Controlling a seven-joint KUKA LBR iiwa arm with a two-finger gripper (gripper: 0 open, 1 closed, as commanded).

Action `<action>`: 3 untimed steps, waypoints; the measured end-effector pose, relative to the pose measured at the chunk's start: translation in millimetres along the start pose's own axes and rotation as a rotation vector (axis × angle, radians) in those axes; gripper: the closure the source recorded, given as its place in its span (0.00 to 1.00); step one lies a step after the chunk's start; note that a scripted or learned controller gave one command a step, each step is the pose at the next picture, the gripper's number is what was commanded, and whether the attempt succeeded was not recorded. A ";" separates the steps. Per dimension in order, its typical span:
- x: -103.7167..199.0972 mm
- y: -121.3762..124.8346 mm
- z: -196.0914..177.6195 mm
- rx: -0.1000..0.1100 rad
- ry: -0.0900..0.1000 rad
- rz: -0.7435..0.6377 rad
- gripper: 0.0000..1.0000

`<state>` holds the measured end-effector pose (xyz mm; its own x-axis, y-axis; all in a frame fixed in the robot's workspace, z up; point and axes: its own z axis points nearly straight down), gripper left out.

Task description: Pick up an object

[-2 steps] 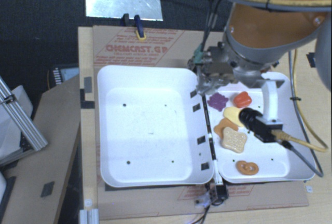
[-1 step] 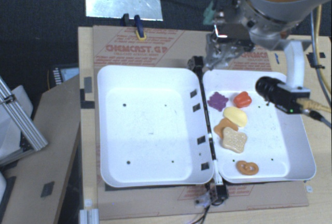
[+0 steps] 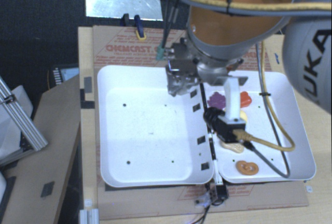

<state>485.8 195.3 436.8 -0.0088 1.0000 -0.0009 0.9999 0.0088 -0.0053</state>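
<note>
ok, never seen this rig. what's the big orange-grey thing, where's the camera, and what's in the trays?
The big shape is a robot arm, grey with an orange band, reaching in from the right. One fixed camera looks down at a slant on two shallow white trays. The arm's gripper hangs over the back of the left tray, near the divider; I can't see anything in it. In the right tray lie a purple piece, a red piece, a pale piece and an orange pretzel-like piece. Yellow and black cables run off the arm.

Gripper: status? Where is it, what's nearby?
Gripper low over left bin, near the divider. Nothing seen between the fingers. Purple piece, red piece, pretzel-shaped piece lie in right bin. Arm body hides part of that bin.
</note>
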 end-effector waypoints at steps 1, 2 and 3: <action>0.0 0.3 -104.1 -0.017 0.006 0.002 1.00; 23.2 113.9 -90.6 -0.012 0.001 0.009 1.00; 39.4 49.8 -84.3 -0.005 0.002 0.002 1.00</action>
<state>535.7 235.2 520.8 -0.0069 1.0000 0.0013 1.0000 0.0069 -0.0004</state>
